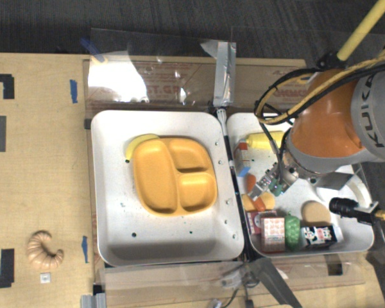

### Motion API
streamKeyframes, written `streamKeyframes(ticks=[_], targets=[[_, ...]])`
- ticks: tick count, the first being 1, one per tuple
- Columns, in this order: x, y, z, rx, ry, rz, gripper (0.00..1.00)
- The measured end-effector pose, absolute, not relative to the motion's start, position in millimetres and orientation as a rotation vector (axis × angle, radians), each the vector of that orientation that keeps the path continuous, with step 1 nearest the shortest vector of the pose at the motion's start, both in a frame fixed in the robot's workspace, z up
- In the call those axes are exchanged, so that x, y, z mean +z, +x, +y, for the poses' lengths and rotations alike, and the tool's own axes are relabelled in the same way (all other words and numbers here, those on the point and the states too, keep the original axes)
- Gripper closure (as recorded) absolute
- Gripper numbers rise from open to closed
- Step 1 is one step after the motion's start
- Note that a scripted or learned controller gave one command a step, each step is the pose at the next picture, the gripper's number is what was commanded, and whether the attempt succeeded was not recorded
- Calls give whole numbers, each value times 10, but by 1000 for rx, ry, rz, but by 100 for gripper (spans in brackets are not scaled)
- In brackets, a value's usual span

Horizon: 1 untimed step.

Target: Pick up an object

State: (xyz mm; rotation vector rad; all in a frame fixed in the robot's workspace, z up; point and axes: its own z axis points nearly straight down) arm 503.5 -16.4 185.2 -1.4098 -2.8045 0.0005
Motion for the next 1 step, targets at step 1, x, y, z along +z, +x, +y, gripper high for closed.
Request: streamKeyframes(ticks=[1], targets=[[3042, 5177, 292, -6, -1844, -2549, 100]])
